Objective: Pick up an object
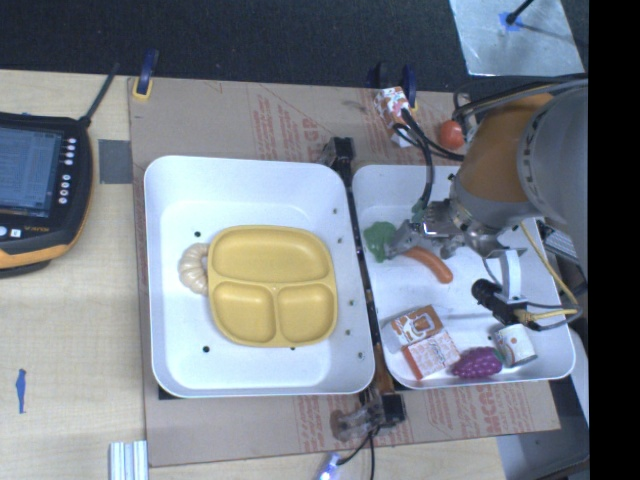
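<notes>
tool (408,240) in right bin | green toy (380,239) touching its left | grip unclear

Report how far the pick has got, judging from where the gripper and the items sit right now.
Done: the gripper is down in the right bin, beside the green item and the orange sausage. In hand: nothing visibly held. Left: grasp and lift. The carton, grapes and small can lie on the bin floor; the yellow tray sits in the left bin.
</notes>
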Tool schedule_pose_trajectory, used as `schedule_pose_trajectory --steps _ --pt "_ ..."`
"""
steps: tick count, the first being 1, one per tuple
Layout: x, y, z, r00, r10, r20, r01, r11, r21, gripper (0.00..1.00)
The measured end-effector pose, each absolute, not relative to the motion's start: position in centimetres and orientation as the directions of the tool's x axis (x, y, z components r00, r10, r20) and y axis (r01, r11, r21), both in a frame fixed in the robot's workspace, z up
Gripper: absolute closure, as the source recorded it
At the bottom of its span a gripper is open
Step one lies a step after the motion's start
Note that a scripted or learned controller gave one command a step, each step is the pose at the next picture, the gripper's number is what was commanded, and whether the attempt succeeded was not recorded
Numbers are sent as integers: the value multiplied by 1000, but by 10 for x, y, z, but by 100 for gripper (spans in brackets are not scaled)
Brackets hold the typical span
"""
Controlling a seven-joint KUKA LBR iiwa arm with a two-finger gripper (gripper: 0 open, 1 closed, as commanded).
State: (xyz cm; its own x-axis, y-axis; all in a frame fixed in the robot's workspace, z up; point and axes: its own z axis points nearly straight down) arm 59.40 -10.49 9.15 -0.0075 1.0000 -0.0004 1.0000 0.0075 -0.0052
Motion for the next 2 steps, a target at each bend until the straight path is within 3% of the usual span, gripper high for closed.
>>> schedule_pose_trajectory --steps 1,2 --pt "657 -133 117 -5 1000 0 1000 5 -1 0" --pt "601 -172 91 -4 1000 -1 1000 4 -5 0"
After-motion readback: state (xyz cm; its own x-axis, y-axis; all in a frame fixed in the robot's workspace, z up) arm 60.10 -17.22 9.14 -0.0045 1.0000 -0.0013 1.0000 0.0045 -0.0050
